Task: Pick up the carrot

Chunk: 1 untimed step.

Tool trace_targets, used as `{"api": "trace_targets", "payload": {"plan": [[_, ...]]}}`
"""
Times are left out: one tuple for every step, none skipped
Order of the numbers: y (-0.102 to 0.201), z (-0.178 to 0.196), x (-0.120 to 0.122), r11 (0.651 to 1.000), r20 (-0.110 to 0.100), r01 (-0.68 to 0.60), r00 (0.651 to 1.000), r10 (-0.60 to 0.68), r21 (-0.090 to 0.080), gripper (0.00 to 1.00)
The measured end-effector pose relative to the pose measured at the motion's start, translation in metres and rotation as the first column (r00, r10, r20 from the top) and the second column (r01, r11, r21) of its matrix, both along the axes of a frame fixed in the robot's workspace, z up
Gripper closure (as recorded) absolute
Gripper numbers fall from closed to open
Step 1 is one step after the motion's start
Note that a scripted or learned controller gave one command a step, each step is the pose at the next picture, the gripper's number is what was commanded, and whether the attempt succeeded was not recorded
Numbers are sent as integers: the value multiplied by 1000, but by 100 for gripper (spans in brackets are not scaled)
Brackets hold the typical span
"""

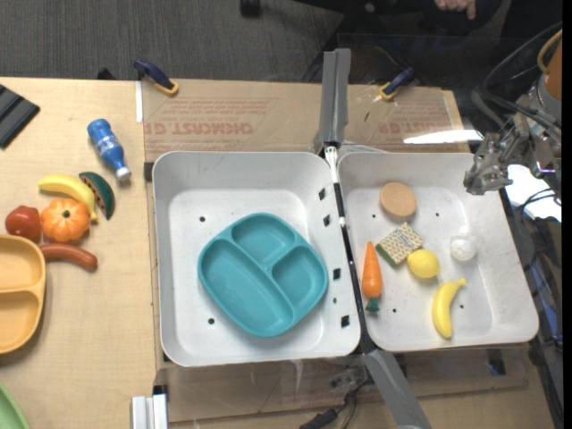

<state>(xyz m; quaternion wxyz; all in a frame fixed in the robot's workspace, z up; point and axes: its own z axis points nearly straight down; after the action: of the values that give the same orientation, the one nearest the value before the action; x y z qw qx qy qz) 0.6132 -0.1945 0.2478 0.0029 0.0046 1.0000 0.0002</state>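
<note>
One carrot [372,273] lying just right of the divider [334,132] between the two bins, with one patterned block [399,243], one lemon [424,264], one banana [445,307], one tan disc [398,199] and one white ball [462,248] farther right of that divider. One teal plate [261,273] left of the divider. Jaws [487,179] well right of the divider, at the right bin's [506,315] far corner; spread or pressed together, cannot tell.

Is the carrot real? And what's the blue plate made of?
The carrot looks like a toy, probably plastic: smooth, even orange with a slight shine. The blue plate also looks plastic: one solid teal colour, moulded into three sections, soft sheen.
</note>
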Motion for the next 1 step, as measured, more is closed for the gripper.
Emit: {"api": "trace_targets", "payload": {"plan": [[-12,15,23,969,2,-248,969,248,-1,100]]}}
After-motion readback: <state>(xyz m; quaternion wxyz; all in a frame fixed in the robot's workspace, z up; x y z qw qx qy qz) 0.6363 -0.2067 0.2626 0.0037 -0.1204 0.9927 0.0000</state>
